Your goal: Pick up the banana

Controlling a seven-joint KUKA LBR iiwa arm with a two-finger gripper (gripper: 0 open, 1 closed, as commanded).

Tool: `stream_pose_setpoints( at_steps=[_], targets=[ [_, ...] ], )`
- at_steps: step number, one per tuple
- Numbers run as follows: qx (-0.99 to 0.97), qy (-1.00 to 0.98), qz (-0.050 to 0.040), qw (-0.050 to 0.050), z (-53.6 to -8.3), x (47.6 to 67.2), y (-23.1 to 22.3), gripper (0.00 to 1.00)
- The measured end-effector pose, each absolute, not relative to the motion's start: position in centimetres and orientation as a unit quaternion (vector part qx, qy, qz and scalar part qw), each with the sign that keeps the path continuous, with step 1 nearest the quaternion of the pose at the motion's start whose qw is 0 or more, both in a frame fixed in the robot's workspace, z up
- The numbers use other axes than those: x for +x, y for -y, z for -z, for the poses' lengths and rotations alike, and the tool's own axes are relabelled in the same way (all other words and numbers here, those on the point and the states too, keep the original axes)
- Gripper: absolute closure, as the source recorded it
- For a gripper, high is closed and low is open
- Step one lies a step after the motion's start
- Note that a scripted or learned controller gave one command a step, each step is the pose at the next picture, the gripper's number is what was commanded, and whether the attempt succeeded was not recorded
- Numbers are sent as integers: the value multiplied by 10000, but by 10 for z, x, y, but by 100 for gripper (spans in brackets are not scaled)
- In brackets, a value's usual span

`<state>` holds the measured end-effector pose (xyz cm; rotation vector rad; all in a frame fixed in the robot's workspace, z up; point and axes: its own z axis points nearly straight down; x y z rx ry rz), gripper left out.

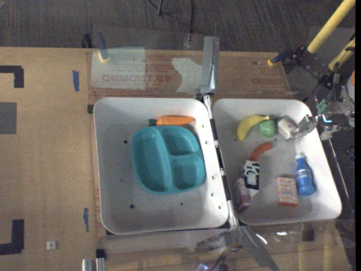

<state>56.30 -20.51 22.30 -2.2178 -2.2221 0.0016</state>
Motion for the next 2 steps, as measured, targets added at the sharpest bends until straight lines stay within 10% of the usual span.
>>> stream_pose_setpoints(
  at_steps=[1, 2],
  targets=[
    [-7066, 7077, 1, -3, -233, 564, 206, 100],
    [-7065, 7077, 0, -2, -233, 564, 206, 0]
  ],
)
